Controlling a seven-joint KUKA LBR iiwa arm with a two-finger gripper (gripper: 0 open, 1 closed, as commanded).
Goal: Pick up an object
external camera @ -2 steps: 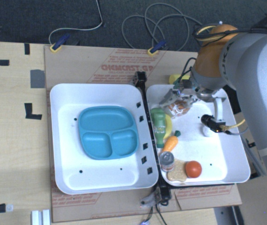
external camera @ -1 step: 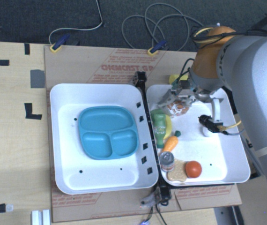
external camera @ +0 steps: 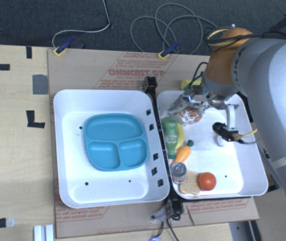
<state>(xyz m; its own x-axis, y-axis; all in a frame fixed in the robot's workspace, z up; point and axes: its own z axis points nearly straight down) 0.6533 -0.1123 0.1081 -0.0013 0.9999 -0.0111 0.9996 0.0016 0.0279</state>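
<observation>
Wooden counter [external camera: 17, 149] is carrying two white bins. Claw [external camera: 190, 104] is hovering over the orange-and-white wrapped snack [external camera: 190, 116] in the right bin [external camera: 243, 169]; claw state cannot be told. Nothing lifted yet.

Right bin [external camera: 253, 177]: tool [external camera: 193, 104] sits at its far-left corner over a round packaged item [external camera: 190, 116]. Near side of that item: green bottle [external camera: 171, 133], carrot [external camera: 182, 154], small jar [external camera: 178, 171], tomato [external camera: 207, 181]. Left of the bin: blue divided plate [external camera: 116, 140] in left bin [external camera: 67, 185].
</observation>
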